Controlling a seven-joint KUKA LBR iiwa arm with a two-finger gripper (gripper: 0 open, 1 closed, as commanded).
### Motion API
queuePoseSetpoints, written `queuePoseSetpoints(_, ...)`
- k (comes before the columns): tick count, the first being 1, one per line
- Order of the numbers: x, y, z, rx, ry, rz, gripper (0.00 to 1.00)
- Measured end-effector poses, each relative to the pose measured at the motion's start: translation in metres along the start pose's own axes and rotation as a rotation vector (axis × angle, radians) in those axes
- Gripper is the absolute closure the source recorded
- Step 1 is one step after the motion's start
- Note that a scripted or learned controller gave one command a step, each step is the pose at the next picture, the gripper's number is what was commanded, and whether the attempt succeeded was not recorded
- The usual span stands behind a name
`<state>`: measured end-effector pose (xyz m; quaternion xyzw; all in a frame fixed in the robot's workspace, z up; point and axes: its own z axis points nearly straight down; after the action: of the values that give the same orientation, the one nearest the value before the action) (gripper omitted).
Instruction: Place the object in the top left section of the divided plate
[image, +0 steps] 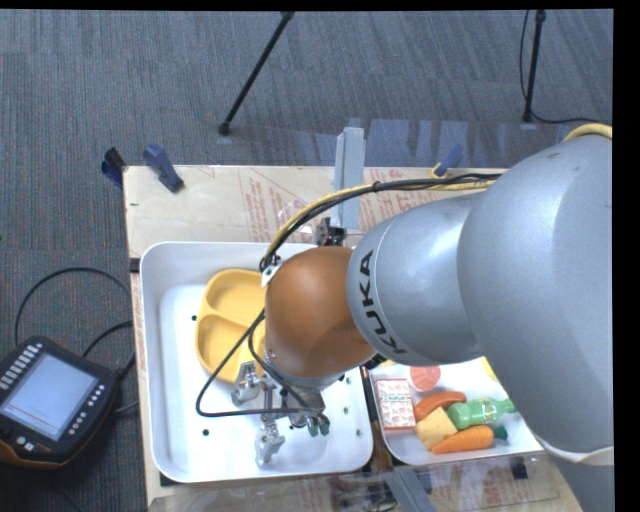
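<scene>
The yellow divided plate (226, 312) lies in the left white bin (165, 420), towards its back. My arm's orange band (310, 315) covers the plate's right part. My gripper (276, 428) hangs below the band, low over the bin floor just in front of the plate. Its metal parts are cluttered, and a small dark green bit (317, 426) shows at its right side; I cannot tell whether that is a held object.
The right bin (398, 452) holds a red-and-white box (394, 404), a red disc (425, 377), an orange carrot (462, 439), a green bottle (482, 411) and a yellow piece (433, 428). The big grey arm (480, 280) hides most of it. A teach pendant (45, 400) lies on the floor at left.
</scene>
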<state>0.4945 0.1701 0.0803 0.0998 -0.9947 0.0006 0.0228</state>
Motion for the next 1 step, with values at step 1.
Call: queuePoseSetpoints(1,0.0229,-0.0701,-0.1076,0.002,-0.051,0.039,0.0)
